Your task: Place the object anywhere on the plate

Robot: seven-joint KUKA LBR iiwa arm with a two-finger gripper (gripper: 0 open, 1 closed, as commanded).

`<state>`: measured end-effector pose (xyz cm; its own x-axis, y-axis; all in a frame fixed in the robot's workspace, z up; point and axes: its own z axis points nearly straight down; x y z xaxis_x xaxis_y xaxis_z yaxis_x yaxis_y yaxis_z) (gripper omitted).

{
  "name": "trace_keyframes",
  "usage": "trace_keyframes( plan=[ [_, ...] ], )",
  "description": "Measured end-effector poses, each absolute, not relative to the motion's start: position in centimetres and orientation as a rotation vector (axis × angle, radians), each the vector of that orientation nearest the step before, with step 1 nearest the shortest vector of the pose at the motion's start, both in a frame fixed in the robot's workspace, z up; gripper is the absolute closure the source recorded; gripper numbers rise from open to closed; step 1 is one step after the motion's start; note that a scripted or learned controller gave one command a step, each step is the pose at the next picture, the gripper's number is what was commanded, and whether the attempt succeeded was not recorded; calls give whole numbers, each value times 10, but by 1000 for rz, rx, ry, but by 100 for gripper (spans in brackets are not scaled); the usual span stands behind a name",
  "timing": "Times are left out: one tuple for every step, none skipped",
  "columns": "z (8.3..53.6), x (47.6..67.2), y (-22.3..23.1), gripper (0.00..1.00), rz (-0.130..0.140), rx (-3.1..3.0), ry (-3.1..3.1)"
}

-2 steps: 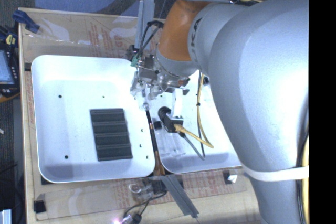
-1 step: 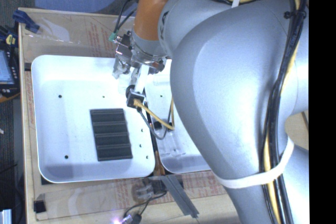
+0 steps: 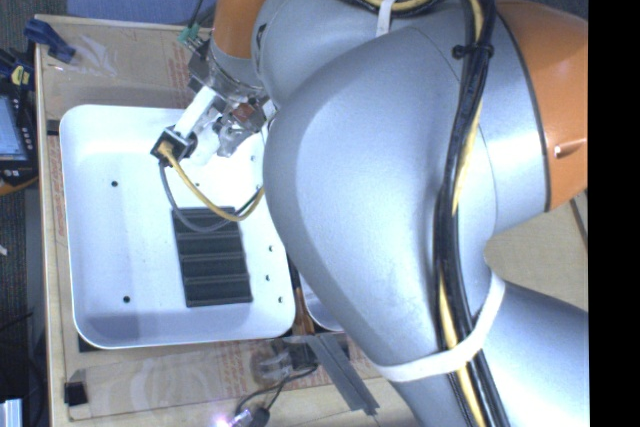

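Note:
A dark grey ribbed rectangular plate (image 3: 212, 257) lies flat in the left white bin (image 3: 100, 215), toward its near right part. My gripper (image 3: 232, 127) hangs over the bin's far right area, just beyond the plate's far edge and above the bin floor. The big grey arm hides the space right of the gripper. I see no loose object on the bin floor around the plate.
The arm's bulk covers nearly all of the right bin; only a sliver of its rim (image 3: 318, 317) shows. A wooden bench frame (image 3: 150, 380) surrounds the bins. Blue clamps and a dark device (image 3: 15, 130) sit at the left edge.

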<state>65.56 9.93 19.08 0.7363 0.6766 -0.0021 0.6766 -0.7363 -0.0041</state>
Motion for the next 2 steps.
trace_keyframes(
  plan=[
    [235,646,113,100,2,-2659,-1669],
    [178,655,129,100,7,-2109,-2323]
  ],
)
